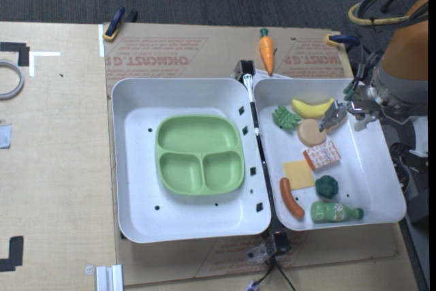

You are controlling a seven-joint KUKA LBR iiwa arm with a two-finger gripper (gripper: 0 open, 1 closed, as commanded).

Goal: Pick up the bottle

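Bench (54,174): light wood, with a cardboard sheet (163,51) under both bins.

Left bin (129,167): white and shallow. It holds a green three-compartment plate (200,154), set about centre.

Right bin (378,174): white, set edge to edge with the left bin. It holds the small items listed below.

Arm (409,58): enters from the right, with the orange band above the wrist and cables looped behind it. The gripper (334,118) hangs over the upper part of the right bin, between the banana and the round tan piece. The fingers (329,124) are small and dark against the clutter; I cannot tell whether they are open or closed. Nothing is seen between them.

Bottle (334,212): green, lying on its side near the bin's front wall, neck pointing right. It is well apart from the gripper.

Banana (312,107): yellow, near the bin's back wall, just left of the gripper.

Sausage (291,197): red-orange, lying just left of the bottle.

Cheese slice (298,174): yellow square, mid-bin.

Carton (322,156): red and white, just above and right of the cheese.

Round tan piece (313,132): touching the carton's upper edge.

Leafy green (286,118): left of the banana.

Broccoli (327,187): dark green, just above the bottle.

Carrot (266,51): on the cardboard behind the bins.
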